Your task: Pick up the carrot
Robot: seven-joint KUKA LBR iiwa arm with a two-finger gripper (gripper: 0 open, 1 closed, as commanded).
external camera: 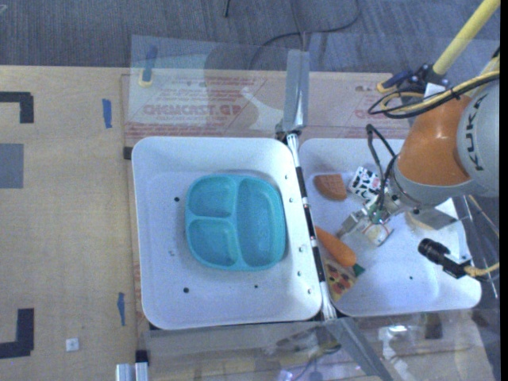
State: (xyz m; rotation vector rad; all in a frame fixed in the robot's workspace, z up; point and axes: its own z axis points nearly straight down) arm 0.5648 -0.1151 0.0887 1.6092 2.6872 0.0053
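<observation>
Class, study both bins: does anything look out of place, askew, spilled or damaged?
Nothing stands out. The teal divided plate lies flat in the left bin. The carrot, a brown piece and other small items lie loose in the right bin, near the hand.

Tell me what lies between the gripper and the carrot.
Bare white bin floor: in the camera view, a short empty stretch separates the gripper from the carrot.

End effector (367, 227) low in right bin (444, 288), near carrot (335, 247), teal plate (236, 221) in left bin (159, 252)
</observation>
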